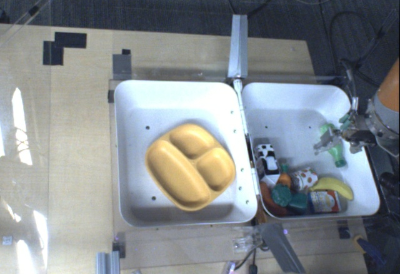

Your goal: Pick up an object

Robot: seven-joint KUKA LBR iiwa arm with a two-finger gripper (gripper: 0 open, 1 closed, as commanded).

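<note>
My gripper (339,144) reaches in from the right over the right bin (294,110), near its right wall. It looks open, fingers spread apart. A small green object (338,154) lies on the bin floor in the gap between them, and I cannot tell whether they touch it. Along the front of this bin lies a cluster: a black-and-white toy cow (267,159), a spotted ball (305,177), a yellow banana (333,187), a labelled can (324,202), a teal piece (289,197) and an orange piece (269,194).
The left bin (134,141) holds a yellow divided plate (190,165). A metal post (239,47) stands behind the ridge between the bins. Cables lie on the floor beyond the bench. The back half of the right bin is bare white floor.
</note>
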